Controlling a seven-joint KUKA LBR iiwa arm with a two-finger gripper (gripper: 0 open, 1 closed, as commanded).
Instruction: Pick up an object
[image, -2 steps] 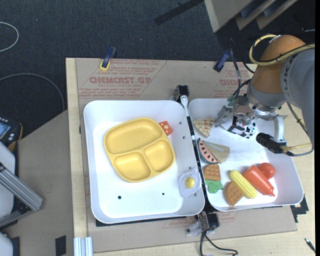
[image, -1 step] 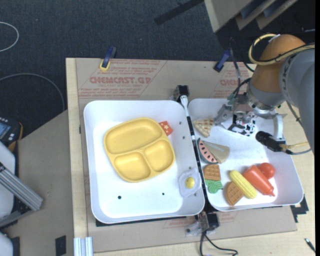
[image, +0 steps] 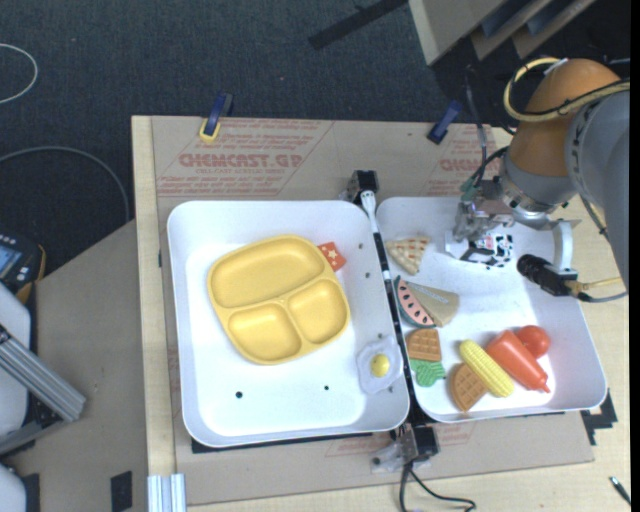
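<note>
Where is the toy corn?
The yellow plastic corn cob lies near the front of the right white bin, between the round brown waffle and the red-orange plastic pepper.

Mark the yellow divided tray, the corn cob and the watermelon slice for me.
yellow divided tray (image: 278, 297), camera view, on the ridge between its compartments.
corn cob (image: 486, 367), camera view, middle of the cob.
watermelon slice (image: 413, 305), camera view, on the red flesh.
</note>
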